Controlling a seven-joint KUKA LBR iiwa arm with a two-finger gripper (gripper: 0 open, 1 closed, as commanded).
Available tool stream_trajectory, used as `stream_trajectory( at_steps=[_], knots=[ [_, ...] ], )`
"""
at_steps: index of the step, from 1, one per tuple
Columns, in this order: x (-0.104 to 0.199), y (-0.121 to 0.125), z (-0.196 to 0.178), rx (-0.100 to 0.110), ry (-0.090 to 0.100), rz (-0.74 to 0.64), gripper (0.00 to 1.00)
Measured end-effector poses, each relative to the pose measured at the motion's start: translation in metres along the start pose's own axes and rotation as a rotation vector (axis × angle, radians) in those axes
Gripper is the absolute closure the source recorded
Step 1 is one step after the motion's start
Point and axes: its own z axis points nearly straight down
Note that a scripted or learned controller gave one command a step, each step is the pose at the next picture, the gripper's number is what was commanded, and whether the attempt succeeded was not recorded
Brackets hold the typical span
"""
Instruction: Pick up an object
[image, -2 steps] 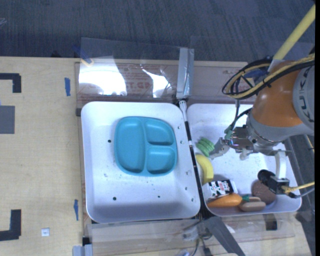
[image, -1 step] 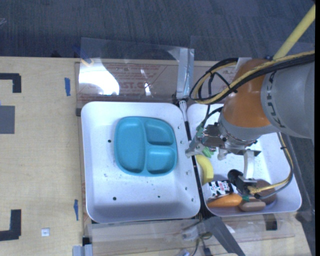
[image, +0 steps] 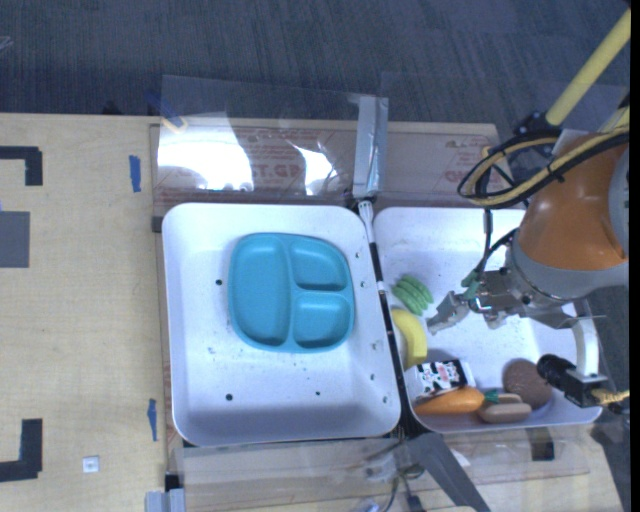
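Reaching in from the counter's (image: 80, 300) right edge, the grey arm (image: 570, 225) with its orange band hangs over the right bin (image: 500, 225), and its end effector (image: 447, 312) sits low over that bin's left half. Whether it is spread or pressed together cannot be told from this slanted look; nothing can be seen pinched in it.

Several objects lie in the right bin. A green ribbed item (image: 412, 293) rests near the bin's left wall, just beside the end effector's tip. Directly toward the counter's front edge from it lies a yellow piece (image: 409, 334), touching or nearly touching the green one and hugging the same wall. Further toward the front edge sits a small black-and-white patterned item (image: 441, 376), and an orange carrot-like object (image: 452, 401) lies along the bin's front wall just beyond it. To the right of the carrot are a tan flat piece (image: 505, 408) and a brown rounded item (image: 524, 380), close together near the bin's front right corner.

The left bin (image: 190, 300) carries a blue divided plate (image: 290, 291), lying flat near its centre with its two small compartments toward the right bin. Behind both bins, a sheet of clear plastic (image: 260, 140) lies over cardboard along the counter's back edge.
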Motion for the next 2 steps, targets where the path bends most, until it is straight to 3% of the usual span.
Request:
stream_trajectory(
  at_steps=[1, 2],
  knots=[
    [-0.0359, -0.0206, 0.1088, -0.010, -0.001, 0.001, 0.00],
    [-0.0358, -0.0206, 0.1090, -0.010, -0.001, 0.000, 0.00]
  ],
)
